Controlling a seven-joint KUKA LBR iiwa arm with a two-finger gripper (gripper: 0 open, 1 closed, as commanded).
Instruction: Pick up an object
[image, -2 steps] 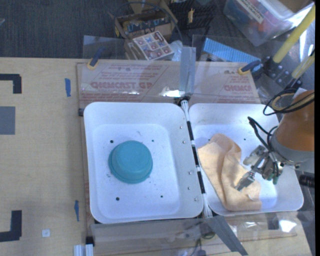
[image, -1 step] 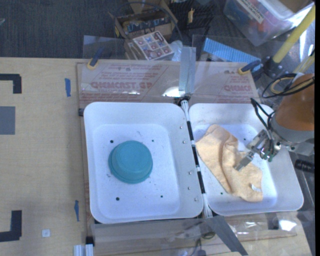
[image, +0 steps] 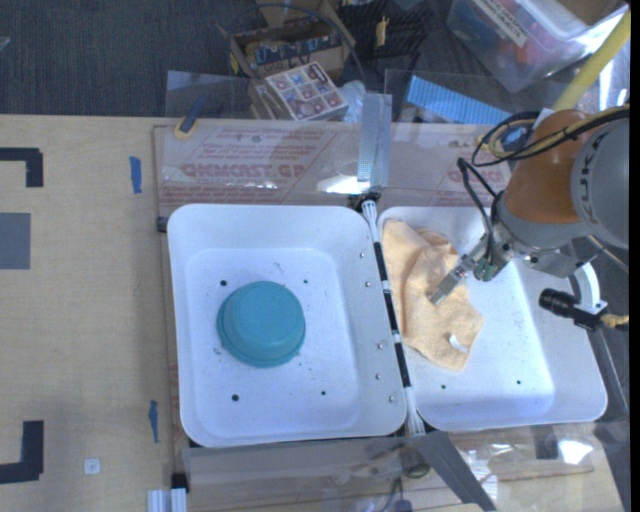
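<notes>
Pincer (image: 447, 285) low over right bin (image: 530, 385), tip on or just above yellow cloth (image: 432, 320); whether apart or together cannot be told. Cloth crumpled against right bin's left wall. Teal bowl (image: 262, 323) upside down in left bin (image: 205, 400), well apart from arm.
</notes>
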